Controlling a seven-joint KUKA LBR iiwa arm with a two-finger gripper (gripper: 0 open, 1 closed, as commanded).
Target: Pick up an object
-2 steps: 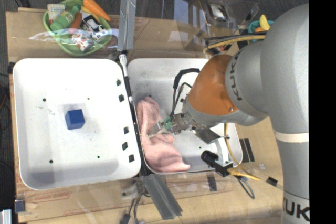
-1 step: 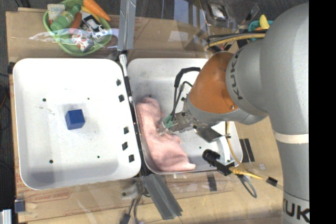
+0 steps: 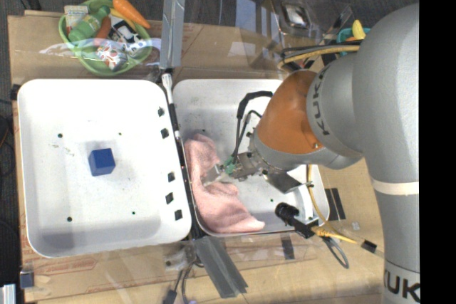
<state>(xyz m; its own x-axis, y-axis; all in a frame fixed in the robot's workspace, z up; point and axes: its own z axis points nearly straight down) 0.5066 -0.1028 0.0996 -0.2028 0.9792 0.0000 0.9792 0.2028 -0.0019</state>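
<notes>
Pink cloth [image 3: 214,189] lies crumpled in the right bin [image 3: 214,92], against the wall it shares with the left bin [image 3: 43,153], and the gripper [image 3: 226,171] is low over the cloth's upper middle. Whether the jaws are open or closed I cannot tell; they are small and half hidden under the wrist. To do this grasp well, I judge the arm should press into a raised fold, close fully, then lift straight up, slowly, since soft fabric slips. A blue cube [image 3: 102,161] sits well apart in the left bin.
</notes>
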